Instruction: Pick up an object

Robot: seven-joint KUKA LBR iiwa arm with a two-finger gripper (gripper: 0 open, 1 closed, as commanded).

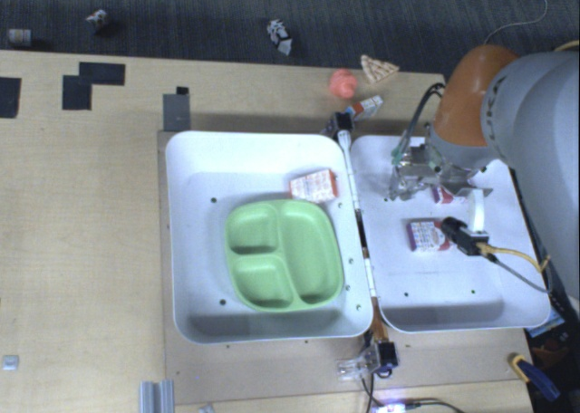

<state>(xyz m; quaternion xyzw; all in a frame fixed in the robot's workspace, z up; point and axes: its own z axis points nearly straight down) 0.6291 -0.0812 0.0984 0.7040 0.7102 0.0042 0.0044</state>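
- The table (82, 239) is pale wood and fills most of the frame, with dark carpet along the top edge.
- The arm (539, 112) comes in from the right edge. Its thick grey body fills the upper right, and it bends down and leftward over the right bin.
- The orange band (471, 85) sits above the wrist, just past the right bin's upper rim.
- The left bin (181, 248) lies at centre frame, touching the right bin (435, 289) along their shared rim.
- A green divided tray (281, 253) lies flat in the middle of the left bin.
- The gripper (417, 189) points down into the upper left part of the right bin, close to its floor. From here I cannot tell whether it is open or closed, or whether it holds anything.
- A red-and-white packet (314, 186) lies in the left bin's upper right corner, just beside the tray.
- A small patterned packet (423, 235) lies flat at the middle of the right bin, just below the gripper and apart from it.
- A small white piece (478, 214) lies to the right of that packet.
- A pink ball (343, 83) rests on the table above the bins.
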